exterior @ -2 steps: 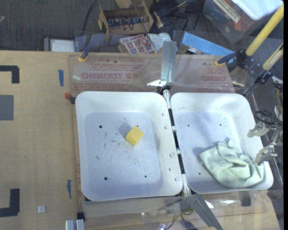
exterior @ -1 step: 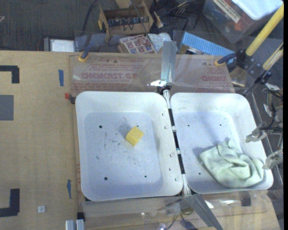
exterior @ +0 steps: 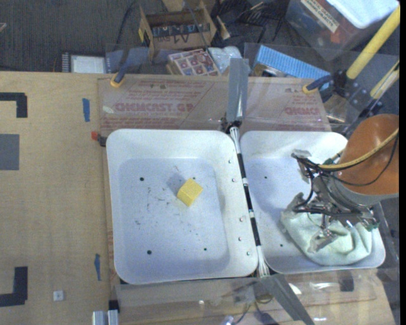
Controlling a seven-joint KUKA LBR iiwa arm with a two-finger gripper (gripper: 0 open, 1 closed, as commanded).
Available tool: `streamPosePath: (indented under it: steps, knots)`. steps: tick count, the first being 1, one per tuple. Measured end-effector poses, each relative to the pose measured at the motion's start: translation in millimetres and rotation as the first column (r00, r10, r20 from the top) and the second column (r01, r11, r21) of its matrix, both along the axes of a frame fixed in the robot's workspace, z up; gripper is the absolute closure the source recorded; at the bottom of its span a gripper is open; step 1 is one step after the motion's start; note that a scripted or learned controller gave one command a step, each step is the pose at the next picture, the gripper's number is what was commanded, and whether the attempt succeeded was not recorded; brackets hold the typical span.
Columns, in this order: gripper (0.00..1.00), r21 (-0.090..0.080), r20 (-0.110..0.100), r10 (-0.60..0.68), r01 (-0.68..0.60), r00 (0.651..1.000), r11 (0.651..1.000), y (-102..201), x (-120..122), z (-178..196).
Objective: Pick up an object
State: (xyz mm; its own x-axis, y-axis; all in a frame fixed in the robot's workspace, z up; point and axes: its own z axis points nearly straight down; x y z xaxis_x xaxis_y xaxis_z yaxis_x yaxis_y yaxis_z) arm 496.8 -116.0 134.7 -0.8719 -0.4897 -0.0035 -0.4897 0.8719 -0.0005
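Gripper (exterior: 327,233) low over pale cloth (exterior: 330,244) in right bin (exterior: 273,159); finger state unclear. Best pinch raised fold, lift straight.

From my remote seat this reads as a robotics lab: a plywood counter (exterior: 51,209) marked with black tape squares, two white bins (exterior: 127,152) held by clamps (exterior: 118,77), loose cables (exterior: 254,16) and boxes crowding the back, the orange-banded arm (exterior: 374,152) reaching in.
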Motion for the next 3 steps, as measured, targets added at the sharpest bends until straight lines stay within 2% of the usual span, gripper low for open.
streamPosePath:
  steps: [1,2,3]
  knots:
    - [0.0,-0.002,0.003,0.269,-0.269,0.963,0.963,-36,9,111]
    - [0.0,-0.001,-0.001,0.337,-0.337,0.942,0.942,-99,-11,79]
    - [0.0,-0.001,-0.001,0.706,-0.706,0.709,0.709,-46,-6,15]
